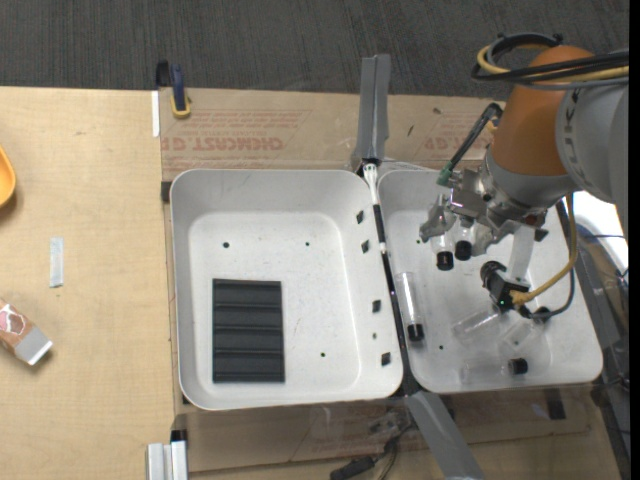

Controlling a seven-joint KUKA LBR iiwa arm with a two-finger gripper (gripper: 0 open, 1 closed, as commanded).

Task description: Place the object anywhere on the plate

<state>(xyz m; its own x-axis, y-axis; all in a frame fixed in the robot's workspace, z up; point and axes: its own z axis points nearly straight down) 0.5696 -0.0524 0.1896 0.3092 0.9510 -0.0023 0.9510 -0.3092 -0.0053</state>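
Observation:
The plate (248, 330) is a black ribbed rectangle lying flat in the lower left of the left bin (190, 268). My gripper (453, 256) hangs over the upper middle of the right bin (580, 353), below the orange-banded wrist (535, 118). Just below and to its right lies a clear, glassy object (487, 324) on the bin floor, apart from the gripper. A slim clear stick with a black tip (409, 308) lies along the right bin's left wall. A small black piece (517, 366) rests near the front rim.
A grey divider bar (374, 108) runs between the two bins. Yellow and black cables (545, 288) loop off the wrist over the right bin. On the bench to the left lie a small packet (22, 334) and a pale strip (56, 263).

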